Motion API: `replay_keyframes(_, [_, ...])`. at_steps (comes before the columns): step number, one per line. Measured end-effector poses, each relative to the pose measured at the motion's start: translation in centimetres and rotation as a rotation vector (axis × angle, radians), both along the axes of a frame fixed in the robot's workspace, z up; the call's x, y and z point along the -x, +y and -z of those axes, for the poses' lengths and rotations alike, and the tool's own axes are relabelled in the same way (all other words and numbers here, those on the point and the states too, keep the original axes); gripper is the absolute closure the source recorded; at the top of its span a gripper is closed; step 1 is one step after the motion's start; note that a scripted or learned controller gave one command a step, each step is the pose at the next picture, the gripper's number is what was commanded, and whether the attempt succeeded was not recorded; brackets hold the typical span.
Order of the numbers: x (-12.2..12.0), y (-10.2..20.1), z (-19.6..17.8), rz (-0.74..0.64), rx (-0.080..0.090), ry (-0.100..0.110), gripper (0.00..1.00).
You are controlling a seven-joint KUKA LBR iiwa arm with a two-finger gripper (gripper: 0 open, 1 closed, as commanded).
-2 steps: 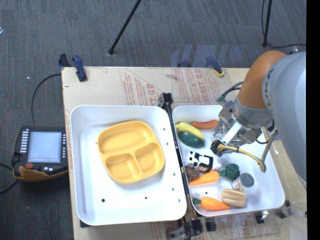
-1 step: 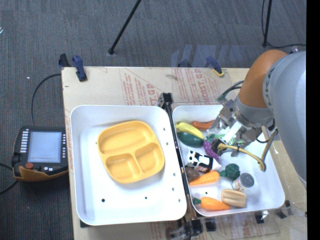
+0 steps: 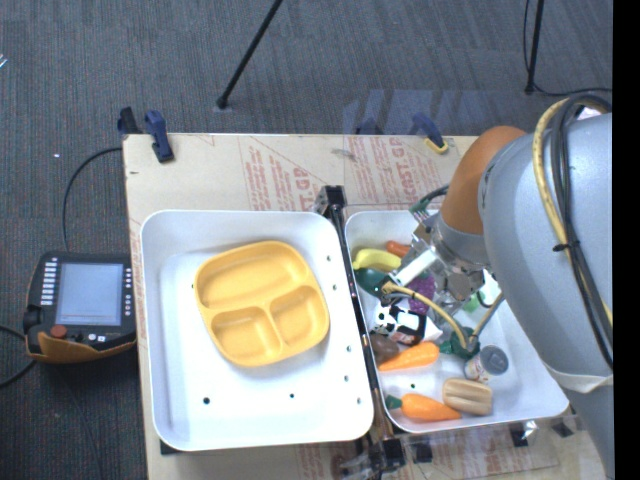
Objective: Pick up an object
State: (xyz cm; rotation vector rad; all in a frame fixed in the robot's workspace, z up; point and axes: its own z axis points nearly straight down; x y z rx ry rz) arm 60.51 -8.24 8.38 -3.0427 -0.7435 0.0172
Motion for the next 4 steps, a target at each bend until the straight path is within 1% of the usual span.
replay_keyframes(1, [4.3,-0.7,-0.2,0.186,0.003,-0.002,0.00])
replay_keyframes(2, [5.3,0.1,-0.2,0.245,0.004,-0.002,0.00])
replay_keyframes(3, [0.8,-0.7,-0.3,0.281,0.003,-0.005,0.00])
replay_keyframes(4, [0.9,-0.7,-1.2,0.272,0.003,0.001,1.00])
